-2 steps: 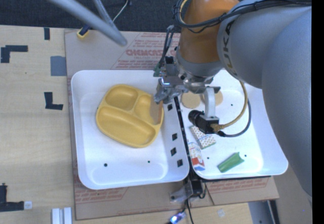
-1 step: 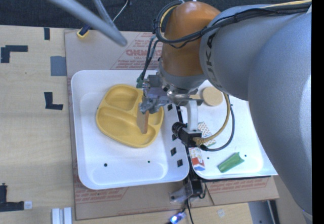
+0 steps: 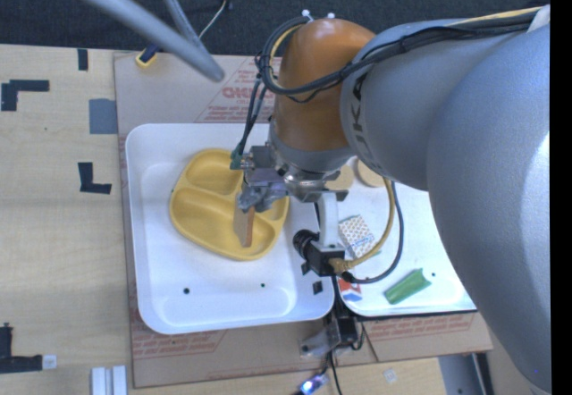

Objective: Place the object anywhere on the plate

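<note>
The claw, at frame centre, grips the top end of a slim tan wooden block hanging upright over the yellow plastic divided plate in the left white bin. The block looks light, stiff, smooth; best pinched across its flat sides.
</note>
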Tool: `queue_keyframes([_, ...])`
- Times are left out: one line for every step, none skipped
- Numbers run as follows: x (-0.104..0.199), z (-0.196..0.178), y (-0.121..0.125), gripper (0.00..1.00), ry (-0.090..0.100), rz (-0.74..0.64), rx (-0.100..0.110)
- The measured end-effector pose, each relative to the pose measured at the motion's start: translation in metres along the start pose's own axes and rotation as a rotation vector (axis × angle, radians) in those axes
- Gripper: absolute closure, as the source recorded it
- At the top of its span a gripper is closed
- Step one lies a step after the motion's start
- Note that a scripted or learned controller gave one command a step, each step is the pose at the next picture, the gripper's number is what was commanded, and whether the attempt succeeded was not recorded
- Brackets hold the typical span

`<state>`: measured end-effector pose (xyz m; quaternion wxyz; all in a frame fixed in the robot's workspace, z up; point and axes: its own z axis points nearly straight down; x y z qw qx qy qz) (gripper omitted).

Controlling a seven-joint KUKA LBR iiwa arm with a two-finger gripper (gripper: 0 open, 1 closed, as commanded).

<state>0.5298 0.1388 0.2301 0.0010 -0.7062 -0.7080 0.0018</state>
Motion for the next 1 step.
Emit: queue_keyframes([-0.0003,-0.0003,0.0005,0.00,0.000,0.001,-0.001])
